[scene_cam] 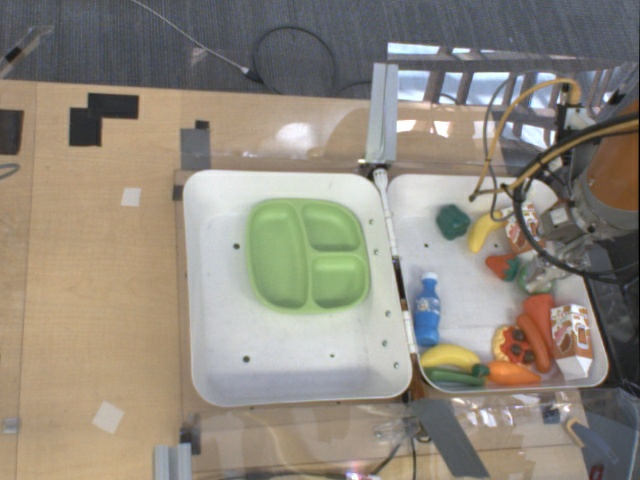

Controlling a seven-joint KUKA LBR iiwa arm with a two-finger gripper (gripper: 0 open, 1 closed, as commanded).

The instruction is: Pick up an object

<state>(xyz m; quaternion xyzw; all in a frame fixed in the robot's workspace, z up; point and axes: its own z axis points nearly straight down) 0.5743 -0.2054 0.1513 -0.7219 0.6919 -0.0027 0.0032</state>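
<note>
Jaws: whether apart or together cannot be told amid the cables. A clean pick probably wants them centred over the red toy just beside.

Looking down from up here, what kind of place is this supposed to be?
Most likely a robot test bench in a lab, not a kitchen. Two white bins sit on a wooden bench, one holding a green divided plate, the other toy food like a banana, with a cabled robot arm alongside.

Blue bottle: lies flat, cap toward 12 o'clock, at the right bin's 9 o'clock side.
</note>
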